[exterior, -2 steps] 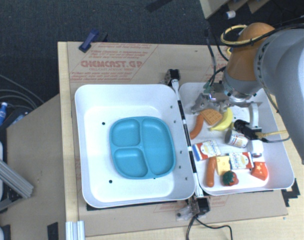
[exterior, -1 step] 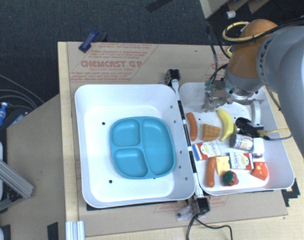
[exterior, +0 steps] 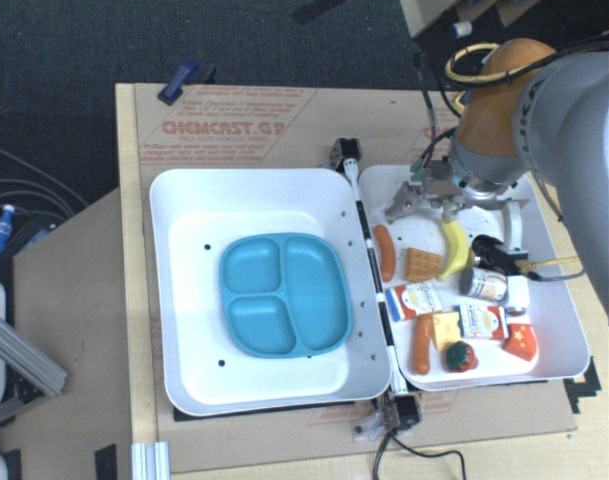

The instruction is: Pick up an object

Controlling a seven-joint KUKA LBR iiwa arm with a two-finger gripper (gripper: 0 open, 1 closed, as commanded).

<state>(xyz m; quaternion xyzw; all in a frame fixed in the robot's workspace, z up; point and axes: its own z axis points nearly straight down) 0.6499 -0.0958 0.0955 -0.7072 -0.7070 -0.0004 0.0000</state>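
Arm in from right, gripper (exterior: 427, 200) low over far end of right bin (exterior: 554, 363). Jaws spread wide, nothing between them. Banana (exterior: 455, 249) lies just beside, hot dog (exterior: 385, 252) and cracker (exterior: 422, 263) near. Blue divided plate (exterior: 284, 294) sits alone in left bin (exterior: 184, 268) on counter (exterior: 234, 118).
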